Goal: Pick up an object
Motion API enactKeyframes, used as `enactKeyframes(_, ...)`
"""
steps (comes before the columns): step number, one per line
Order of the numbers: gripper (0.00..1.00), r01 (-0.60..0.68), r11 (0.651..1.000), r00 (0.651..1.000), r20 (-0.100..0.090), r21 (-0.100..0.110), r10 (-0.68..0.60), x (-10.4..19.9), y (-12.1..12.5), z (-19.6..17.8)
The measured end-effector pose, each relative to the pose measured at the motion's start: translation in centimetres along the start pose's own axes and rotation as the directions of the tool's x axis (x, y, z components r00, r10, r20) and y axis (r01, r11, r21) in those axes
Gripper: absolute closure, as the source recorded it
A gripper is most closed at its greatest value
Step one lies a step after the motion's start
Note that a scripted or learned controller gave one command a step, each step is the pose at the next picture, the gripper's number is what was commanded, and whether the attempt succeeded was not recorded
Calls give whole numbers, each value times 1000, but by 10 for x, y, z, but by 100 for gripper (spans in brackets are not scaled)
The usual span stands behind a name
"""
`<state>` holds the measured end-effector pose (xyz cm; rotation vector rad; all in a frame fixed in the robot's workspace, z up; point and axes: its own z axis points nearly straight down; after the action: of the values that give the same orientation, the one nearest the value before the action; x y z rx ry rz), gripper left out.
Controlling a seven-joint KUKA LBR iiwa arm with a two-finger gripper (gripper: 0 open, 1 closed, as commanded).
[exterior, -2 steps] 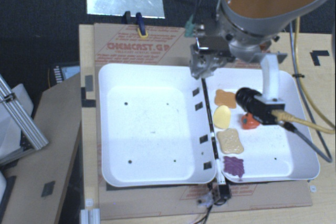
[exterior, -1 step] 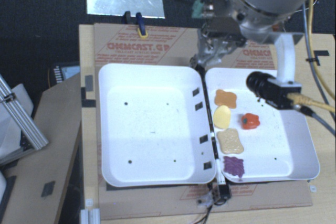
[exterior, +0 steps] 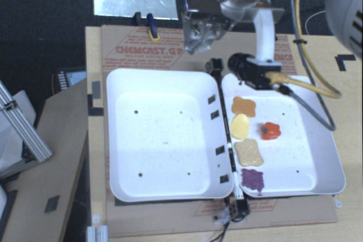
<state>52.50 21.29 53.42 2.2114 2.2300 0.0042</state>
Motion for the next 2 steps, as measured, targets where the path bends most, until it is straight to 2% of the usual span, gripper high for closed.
enactKeyframes(1,100,-1,1000,1000,1,-1,1,22,23,0)
enactKeyframes(2,100,-14,1000,1000,1,1,14,-57,-14,-2)
